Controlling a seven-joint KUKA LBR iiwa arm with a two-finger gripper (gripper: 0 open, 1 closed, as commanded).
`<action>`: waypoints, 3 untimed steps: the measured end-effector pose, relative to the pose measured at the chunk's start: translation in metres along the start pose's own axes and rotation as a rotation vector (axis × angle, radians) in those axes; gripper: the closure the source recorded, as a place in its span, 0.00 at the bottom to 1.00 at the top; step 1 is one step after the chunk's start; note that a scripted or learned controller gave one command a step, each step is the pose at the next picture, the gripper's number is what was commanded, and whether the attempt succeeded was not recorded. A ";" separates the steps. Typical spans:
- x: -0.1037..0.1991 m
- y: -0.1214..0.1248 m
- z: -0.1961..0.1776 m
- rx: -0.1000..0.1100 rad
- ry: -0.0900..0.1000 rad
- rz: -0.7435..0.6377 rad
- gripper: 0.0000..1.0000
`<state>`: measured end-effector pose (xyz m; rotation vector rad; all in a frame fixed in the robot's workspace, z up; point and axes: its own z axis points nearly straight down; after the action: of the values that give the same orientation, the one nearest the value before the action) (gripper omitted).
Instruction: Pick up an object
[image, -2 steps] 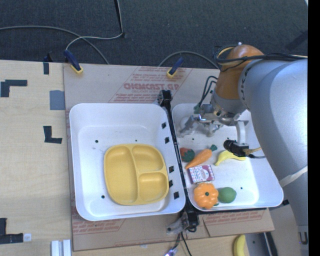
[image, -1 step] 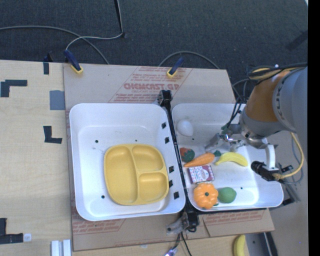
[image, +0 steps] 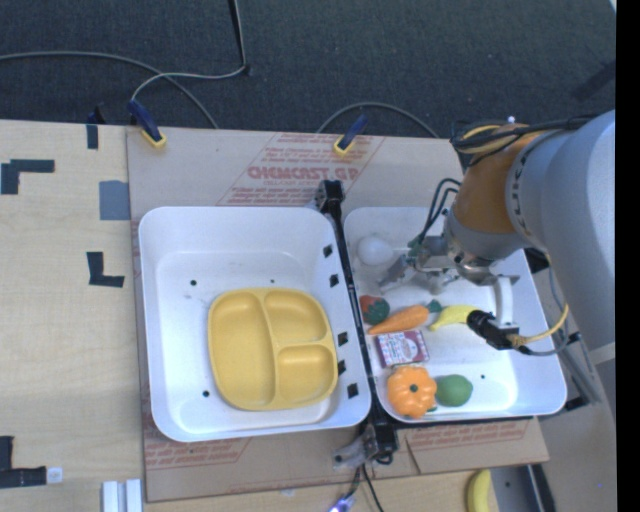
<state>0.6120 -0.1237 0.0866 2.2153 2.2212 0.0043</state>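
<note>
I see the hand (image: 415, 265) low in the right white bin (image: 540, 385), above the orange plastic carrot (image: 398, 319) and yellow toy banana (image: 452, 316); can't tell its finger state. Compartmented yellow plate (image: 272, 348) in left bin (image: 170, 260).

The end effector (image: 412, 268) hangs in the right white plastic bin (image: 540, 395), with the orange toy carrot (image: 400, 319) just below it and the yellow divided plastic tray (image: 272, 348) way off left.

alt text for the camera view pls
A grey robot arm with an orange band reaches into the right white bin, which holds an orange toy pumpkin, a carrot and a banana; the left white bin holds a yellow divided plate.
</note>
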 end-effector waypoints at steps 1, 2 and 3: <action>-0.046 -0.011 -0.071 0.004 -0.001 0.002 0.00; -0.062 -0.049 -0.011 -0.006 0.000 0.002 0.00; -0.101 -0.021 -0.089 0.003 -0.001 0.002 0.00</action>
<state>0.5905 -0.2242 0.1754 2.2179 2.2200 -0.0004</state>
